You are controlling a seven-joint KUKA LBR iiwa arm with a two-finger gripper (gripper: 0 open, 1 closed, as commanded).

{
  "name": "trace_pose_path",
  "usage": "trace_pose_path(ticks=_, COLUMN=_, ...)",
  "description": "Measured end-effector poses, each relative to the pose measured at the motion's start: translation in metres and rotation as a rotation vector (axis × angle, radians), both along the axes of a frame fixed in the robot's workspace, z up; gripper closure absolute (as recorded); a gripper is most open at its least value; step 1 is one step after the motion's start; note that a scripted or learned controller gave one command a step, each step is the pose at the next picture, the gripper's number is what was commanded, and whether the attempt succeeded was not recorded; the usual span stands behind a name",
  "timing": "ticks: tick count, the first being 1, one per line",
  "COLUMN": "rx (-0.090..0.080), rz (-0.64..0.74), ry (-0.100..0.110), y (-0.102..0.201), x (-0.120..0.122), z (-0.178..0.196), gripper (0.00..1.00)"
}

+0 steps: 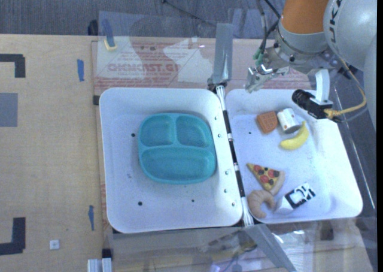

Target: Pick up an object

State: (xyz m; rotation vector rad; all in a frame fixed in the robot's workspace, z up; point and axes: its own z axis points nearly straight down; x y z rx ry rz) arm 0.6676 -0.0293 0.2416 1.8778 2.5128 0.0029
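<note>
My gripper hangs above the back left corner of the right bin, its fingers apart and nothing between them. Below it in that bin lie a brown waffle-like piece, a small white can and a yellow banana. Nearer the front are a pizza slice, a croissant and a black-and-white block. The gripper touches none of them.
The left bin holds a teal divided plate. A metal divider rises behind the seam between the bins. The arm's orange band and grey body fill the upper right, with cables trailing beside it.
</note>
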Motion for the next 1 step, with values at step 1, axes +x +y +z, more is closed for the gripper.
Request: trace_pose_path(ticks=1, rx=0.000, rz=0.000, ry=0.001, y=0.0004, x=-0.0001, z=-0.0003, gripper=0.00)
